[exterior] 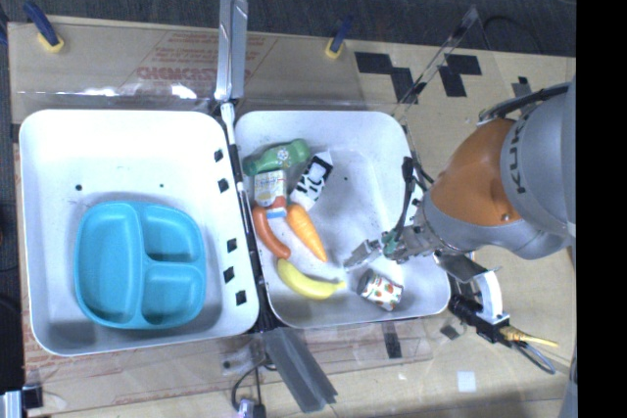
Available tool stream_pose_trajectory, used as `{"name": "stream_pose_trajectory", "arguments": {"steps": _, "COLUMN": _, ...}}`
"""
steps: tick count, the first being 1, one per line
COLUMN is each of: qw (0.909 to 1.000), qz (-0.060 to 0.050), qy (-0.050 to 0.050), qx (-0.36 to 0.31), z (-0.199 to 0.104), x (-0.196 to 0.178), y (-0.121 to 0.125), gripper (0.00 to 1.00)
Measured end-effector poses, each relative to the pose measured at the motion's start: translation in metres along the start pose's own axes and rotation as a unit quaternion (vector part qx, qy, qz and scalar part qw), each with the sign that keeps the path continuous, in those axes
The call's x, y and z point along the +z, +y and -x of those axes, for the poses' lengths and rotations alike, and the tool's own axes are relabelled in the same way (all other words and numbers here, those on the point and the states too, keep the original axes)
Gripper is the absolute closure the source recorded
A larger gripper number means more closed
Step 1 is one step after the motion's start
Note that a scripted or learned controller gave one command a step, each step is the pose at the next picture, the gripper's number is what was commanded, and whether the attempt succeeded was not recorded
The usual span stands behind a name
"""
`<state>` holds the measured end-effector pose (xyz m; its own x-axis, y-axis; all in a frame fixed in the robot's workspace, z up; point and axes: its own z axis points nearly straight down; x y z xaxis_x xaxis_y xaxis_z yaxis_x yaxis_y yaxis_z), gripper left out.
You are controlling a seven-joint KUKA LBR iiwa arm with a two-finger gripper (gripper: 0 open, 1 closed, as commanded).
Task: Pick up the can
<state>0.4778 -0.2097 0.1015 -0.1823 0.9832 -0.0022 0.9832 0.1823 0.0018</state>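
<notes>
Can: it lies on its side in the near right corner of the right bin, close to the bin wall, and nothing holds it.
Gripper: I see it low inside the right bin, just above and left of the can; the metal tips look a little apart, but I cannot tell how wide they stand, and nothing is between them.
Banana: just beside the can on its left.
Carrot: behind the banana, near the gripper tips.
Far items: a green packet and a small black-and-white carton lie at the back of the right bin.
Left bin: it carries a blue divided tray, well apart from the work.
Risk: I think the can may roll or be pushed against the wall when the fingers close, because it is round and lying down; the banana could be caught also.
Hard to see: the wrist is hidden under cables, and the can label is too blurred to read.
</notes>
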Motion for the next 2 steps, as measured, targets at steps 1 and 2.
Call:
{"name": "stream_pose_trajectory", "arguments": {"steps": 1, "qw": 1.0, "qz": -0.002, "qy": 0.002, "qx": -0.008, "z": -0.001, "x": 0.01, "y": -0.001, "gripper": 0.0}}
{"name": "stream_pose_trajectory", "arguments": {"steps": 2, "qw": 0.9996, "qz": -0.001, "qy": 0.001, "qx": 0.03, "z": 0.001, "x": -0.13, "y": 0.0, "gripper": 0.0}}
